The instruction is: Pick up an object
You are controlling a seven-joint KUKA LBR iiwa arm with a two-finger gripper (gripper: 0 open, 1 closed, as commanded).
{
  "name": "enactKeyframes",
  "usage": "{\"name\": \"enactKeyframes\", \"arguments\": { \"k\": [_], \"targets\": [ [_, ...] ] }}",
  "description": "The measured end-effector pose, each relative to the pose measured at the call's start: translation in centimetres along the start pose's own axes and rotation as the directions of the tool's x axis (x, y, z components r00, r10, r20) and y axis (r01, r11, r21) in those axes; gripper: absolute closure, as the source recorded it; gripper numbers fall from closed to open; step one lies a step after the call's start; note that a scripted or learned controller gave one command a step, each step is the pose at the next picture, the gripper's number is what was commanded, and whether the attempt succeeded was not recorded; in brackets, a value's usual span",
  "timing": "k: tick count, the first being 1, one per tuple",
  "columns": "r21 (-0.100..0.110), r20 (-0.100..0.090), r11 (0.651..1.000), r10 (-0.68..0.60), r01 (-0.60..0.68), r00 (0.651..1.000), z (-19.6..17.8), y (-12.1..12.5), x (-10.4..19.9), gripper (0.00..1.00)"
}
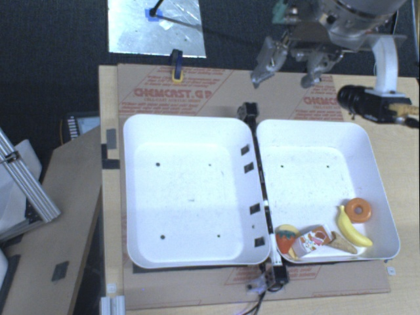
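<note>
Gripper [287, 77] is seen raised above the far edge of the right bin [367, 143], its two fingers spread apart with nothing between them. Well apart from it, toward the near side of that bin, the objects are gathered: a banana [352, 229], an orange ring [358, 209] touching it, a small packet [313, 240] and a round fruit [287, 238].

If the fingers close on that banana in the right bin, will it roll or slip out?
The banana looks like smooth toy plastic, so probably light, stiff and a bit slippery. Its curve should stop rolling, though it may pivot. It touches the orange ring, which may get nudged.
</note>
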State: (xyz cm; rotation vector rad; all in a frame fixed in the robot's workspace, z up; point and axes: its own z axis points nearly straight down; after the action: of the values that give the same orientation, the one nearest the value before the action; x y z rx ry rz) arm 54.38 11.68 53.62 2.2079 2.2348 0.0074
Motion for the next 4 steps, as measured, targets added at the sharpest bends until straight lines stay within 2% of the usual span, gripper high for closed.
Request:
{"name": "enactKeyframes", "arguments": {
  "k": [1, 2, 3, 4],
  "targets": [
    [0.003, 0.001, 1.0, 0.0, 0.0, 1.0, 0.1, -3.4, 7.0, 0.0],
    [0.003, 0.001, 1.0, 0.003, -0.003, 1.0, 0.2, -5.7, 12.1, 0.0],
    [-0.001, 0.003, 1.0, 0.017, -0.017, 1.0, 0.1, -0.3, 6.2, 0.0],
    [0.004, 0.001, 1.0, 0.002, -0.002, 1.0, 0.1, -5.9, 11.3, 0.0]
  ]
}}
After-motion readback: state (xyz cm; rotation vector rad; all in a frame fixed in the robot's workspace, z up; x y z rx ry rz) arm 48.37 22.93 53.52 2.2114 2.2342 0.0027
